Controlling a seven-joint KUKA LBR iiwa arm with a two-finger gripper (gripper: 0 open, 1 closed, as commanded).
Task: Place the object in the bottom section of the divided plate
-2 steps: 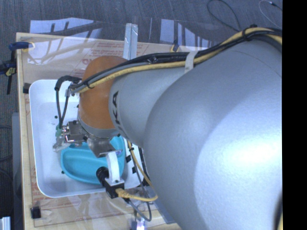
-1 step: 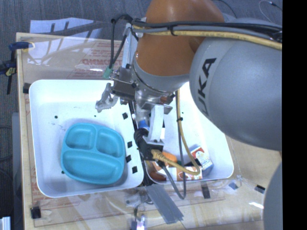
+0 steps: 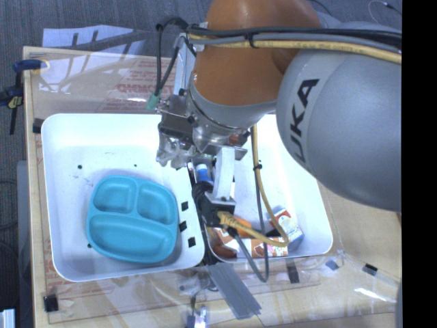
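My big grey arm [image 3: 328, 115] with its orange part comes in from the right and covers much of the far side of both bins. Under it is the tabletop [image 3: 362, 299], with two white bins side by side. The left bin [image 3: 61, 135] has lots of open white floor along its far side and its left side. The right bin [image 3: 326, 232] is mostly under my arm, so there is little open room there. The blue plate [image 3: 133, 217] lies flat in the near part of the left bin, close to the wall between the bins. Its long way runs left to right, tipped a bit down to the right. Its two small parts are on the far side and its big bottom part [image 3: 130, 239] is on the near side. In the right bin, a brown packet [image 3: 225, 241] lies in the near left corner, and a small white, red and blue box [image 3: 287, 227] lies near the front wall, partly hidden. My fingers [image 3: 179, 157] are over the wall between the bins, past the plate's far right corner. I cannot tell if they are apart or together.
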